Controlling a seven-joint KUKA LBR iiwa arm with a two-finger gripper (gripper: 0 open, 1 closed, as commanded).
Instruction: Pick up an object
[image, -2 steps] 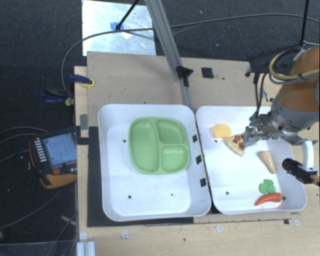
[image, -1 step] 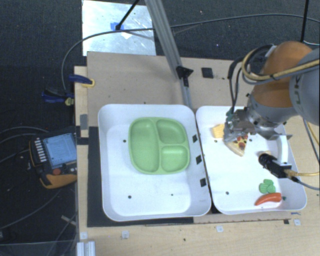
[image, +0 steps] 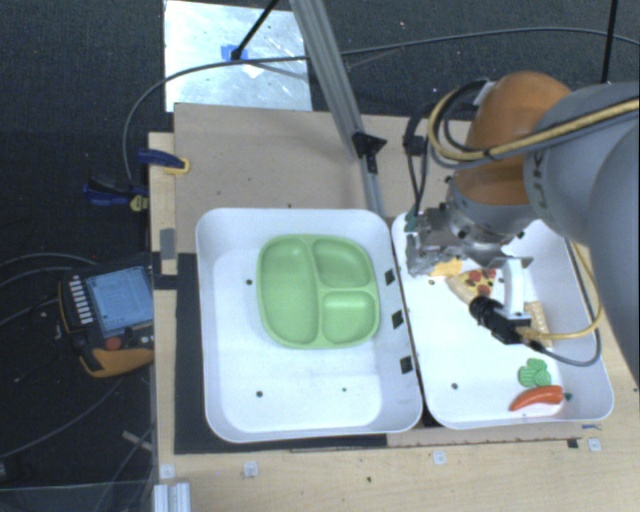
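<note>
Camera view, right bin (image: 590, 390): gripper (image: 432, 250) low at upper-left corner, finger state not discernible. Pizza slice (image: 468, 285) just right and below, long axis diagonal. Carrot (image: 537, 399) well apart, lower right.

Two white bins sit side by side on the bench. The left bin (image: 230, 400) holds a green plate (image: 318, 291) with three sections, toward its 12 o'clock end. Over the right bin (image: 470, 400) the arm (image: 560, 150) reaches in from 2 o'clock, its gripper (image: 432, 250) near the bin's 10 o'clock corner. A pizza slice (image: 466, 288) lies just beside the gripper. A green and red toy (image: 536, 388) rests at 5 o'clock.
</note>
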